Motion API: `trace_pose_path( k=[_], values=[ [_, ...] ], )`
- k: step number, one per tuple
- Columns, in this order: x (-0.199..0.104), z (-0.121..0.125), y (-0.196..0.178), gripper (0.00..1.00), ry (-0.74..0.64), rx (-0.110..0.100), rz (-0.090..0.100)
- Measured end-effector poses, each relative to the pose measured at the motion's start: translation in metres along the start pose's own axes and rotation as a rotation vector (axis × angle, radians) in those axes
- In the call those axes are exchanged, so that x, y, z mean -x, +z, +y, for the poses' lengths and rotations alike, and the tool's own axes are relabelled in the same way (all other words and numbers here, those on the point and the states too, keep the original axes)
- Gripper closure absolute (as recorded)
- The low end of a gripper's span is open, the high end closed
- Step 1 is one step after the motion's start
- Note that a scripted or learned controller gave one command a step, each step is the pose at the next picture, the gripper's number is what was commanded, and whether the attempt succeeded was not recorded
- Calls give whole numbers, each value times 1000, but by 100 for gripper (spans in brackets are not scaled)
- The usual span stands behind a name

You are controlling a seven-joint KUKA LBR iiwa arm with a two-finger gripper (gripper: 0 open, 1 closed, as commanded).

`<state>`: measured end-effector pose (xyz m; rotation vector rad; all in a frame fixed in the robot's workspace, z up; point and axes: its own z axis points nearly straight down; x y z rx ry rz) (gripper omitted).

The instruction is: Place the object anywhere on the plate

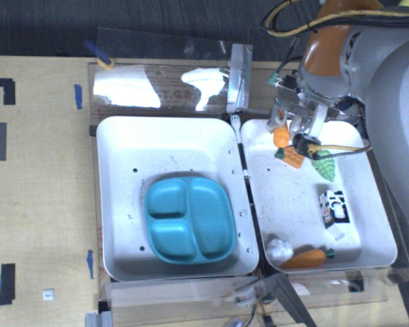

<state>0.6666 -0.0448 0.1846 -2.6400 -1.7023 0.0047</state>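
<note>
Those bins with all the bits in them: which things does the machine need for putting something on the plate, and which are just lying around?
Belongs to the job:
- blue plate, left bin
- end effector
- small orange piece beside it, probably the object

Lying about, right bin:
- green toy
- black-and-white pack
- carrot
- whitish lump

We look down from a single fixed camera set high above the table (34,182), tilted at a slant so that the far edge lies toward the top of the frame. We stand far enough back to take in both white bins side by side, the left bin (116,135) and the right bin (375,244), while the arm (347,53) enters from our right.
</note>
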Motion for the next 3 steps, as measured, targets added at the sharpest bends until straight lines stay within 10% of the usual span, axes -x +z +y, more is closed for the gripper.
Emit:
trace_pose_path(
  k=[1, 2, 3],
  values=[
    [-111, -76, -31, 100, -34, 1, 6],
    [-112, -141, 45, 100, 33, -8, -3],
    [-112, -139, 41, 0, 36, -1, 1]
  ],
)
